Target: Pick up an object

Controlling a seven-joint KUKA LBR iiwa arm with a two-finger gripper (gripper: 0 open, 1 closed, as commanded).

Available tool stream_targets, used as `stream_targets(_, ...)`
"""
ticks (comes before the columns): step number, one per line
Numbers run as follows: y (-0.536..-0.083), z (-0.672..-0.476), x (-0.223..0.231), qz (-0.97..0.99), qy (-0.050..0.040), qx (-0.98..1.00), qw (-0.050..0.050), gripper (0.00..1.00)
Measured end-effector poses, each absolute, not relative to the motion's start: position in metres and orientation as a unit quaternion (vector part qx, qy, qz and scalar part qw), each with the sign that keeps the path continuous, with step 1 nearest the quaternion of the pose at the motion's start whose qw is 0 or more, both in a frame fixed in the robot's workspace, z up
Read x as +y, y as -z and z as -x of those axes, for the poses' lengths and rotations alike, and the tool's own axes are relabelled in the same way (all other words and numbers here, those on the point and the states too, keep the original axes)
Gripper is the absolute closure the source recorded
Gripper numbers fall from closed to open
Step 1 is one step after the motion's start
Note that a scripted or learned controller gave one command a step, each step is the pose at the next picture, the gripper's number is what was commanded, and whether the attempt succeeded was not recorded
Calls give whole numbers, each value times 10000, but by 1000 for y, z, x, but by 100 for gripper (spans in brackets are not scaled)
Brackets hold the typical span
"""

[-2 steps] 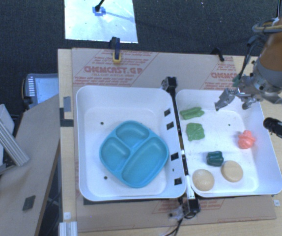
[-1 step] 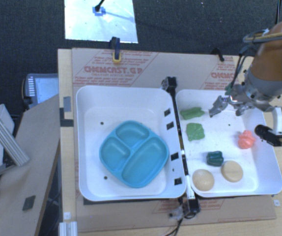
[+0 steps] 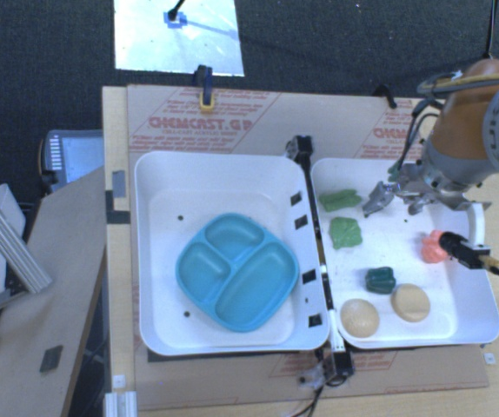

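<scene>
Gripper: gripper (image 3: 378, 200) hangs low in the right white bin (image 3: 471, 324) with nothing between its tips; whether it is spread or pressed together I cannot tell.
Arm: grey arm (image 3: 475, 129) with an orange band, reaching in from behind the gripper.
Left bin: white shallow bin (image 3: 158, 259), well apart from the gripper, holding a blue sectioned plastic plate (image 3: 236, 270).
Nearest pieces: flat green leaf-like piece (image 3: 340, 200) just beside the tips; squarish green piece (image 3: 346, 232) just below them.
Farther pieces: two tan round rolls (image 3: 360, 317) (image 3: 410, 302), dark green pepper-like toy (image 3: 379, 278) and pink-orange lump (image 3: 433, 247), all apart from the gripper.
Risk: the flat green pieces lie low, so closing could skid over them or nudge one against the bin wall, ending in an empty grasp.
</scene>
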State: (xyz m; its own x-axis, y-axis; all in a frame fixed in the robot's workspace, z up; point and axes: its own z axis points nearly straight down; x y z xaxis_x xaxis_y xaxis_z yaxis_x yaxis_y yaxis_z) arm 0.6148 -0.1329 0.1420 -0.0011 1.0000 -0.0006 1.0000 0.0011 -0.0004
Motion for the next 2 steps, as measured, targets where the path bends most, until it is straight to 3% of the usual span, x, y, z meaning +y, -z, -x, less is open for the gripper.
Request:
stream_targets(1,-90,-615,-132,-7068,2,7075,-3,0)
stream_targets(2,-104,-616,-133,-7068,-12,7074,19,100)
